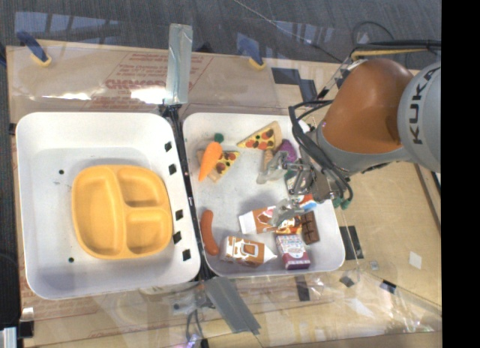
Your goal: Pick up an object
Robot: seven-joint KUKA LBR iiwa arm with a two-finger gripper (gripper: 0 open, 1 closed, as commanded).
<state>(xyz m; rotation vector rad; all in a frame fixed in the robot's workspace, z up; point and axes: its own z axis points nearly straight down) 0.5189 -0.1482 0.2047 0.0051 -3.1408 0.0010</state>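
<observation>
My gripper [291,180] hangs low over the right side of the right bin [232,198], below the arm's orange band [360,110]. It sits just above a small snack packet [268,220] and a chocolate bar [309,228]. A purple toy [286,148] lies at its far side, partly hidden by the wrist. Further left lie a carrot [210,160], a small pizza slice [228,158] and a larger pizza slice [260,139]. I see nothing clearly held.
A sausage [209,232], a brown-and-white carton [246,250] and a purple carton [293,252] lie along the right bin's near edge. The left bin [45,144] holds a yellow divided tray [120,210]. Cables [330,88] trail beside the arm.
</observation>
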